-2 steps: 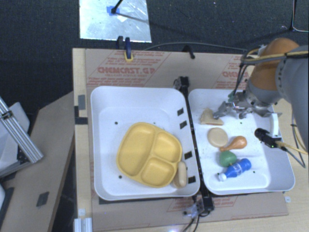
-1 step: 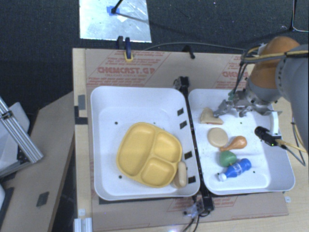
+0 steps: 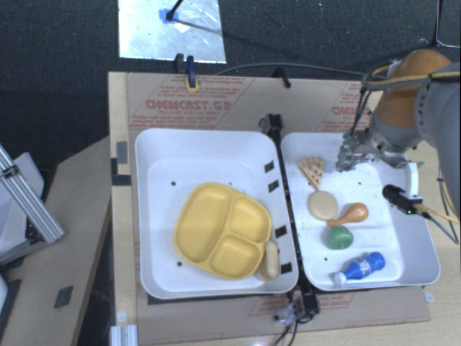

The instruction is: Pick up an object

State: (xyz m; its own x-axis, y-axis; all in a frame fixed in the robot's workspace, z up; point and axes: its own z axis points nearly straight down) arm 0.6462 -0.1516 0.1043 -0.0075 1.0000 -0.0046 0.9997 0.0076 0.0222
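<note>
Two white bins on surface point(image 3: 86, 186). Right bin point(image 3: 425, 265) directly under end effector point(image 3: 348, 155); left bin point(image 3: 155, 193) to view-left of it. Black strip point(image 3: 282, 186) between bins. Printed brown cardboard point(image 3: 187, 103) under both. Blue-yellow clamp point(image 3: 190, 72) far view-left, beyond bins. Shiny metal sheet point(image 3: 169, 20) farther beyond. Aluminium profile point(image 3: 29, 200) at far view-left.

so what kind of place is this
Probably a robot lab's picking bench: a robot arm reaches over two white bins holding toy food, such as a chicken leg, on a board clamped down.
</note>
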